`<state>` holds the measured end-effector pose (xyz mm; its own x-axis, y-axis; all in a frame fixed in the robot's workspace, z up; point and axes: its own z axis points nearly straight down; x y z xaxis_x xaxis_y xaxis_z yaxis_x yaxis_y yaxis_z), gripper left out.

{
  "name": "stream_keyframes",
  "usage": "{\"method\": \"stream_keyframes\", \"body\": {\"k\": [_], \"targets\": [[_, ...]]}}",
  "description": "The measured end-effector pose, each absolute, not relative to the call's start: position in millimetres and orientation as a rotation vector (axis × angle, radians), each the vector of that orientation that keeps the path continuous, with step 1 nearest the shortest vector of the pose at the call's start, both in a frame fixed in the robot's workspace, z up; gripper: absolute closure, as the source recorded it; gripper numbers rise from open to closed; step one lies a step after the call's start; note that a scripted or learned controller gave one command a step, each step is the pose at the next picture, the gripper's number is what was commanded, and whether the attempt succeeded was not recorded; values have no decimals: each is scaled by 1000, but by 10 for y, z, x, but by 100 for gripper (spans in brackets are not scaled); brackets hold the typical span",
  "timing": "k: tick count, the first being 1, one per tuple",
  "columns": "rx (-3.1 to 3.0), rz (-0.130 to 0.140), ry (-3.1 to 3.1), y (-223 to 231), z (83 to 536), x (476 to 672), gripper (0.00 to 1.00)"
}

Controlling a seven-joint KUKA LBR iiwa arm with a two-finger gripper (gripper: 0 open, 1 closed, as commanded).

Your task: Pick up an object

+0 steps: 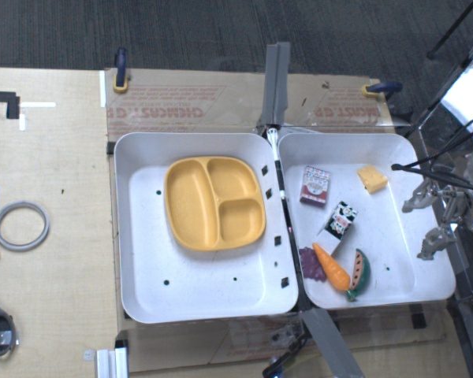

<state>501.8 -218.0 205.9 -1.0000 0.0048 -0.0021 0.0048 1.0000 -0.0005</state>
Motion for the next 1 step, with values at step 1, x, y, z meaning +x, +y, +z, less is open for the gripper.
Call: {"method": "stream_keyframes", "body": {"k": [1], "targets": [[-371,-3,3115,-2023,2854,4799,0]]}}
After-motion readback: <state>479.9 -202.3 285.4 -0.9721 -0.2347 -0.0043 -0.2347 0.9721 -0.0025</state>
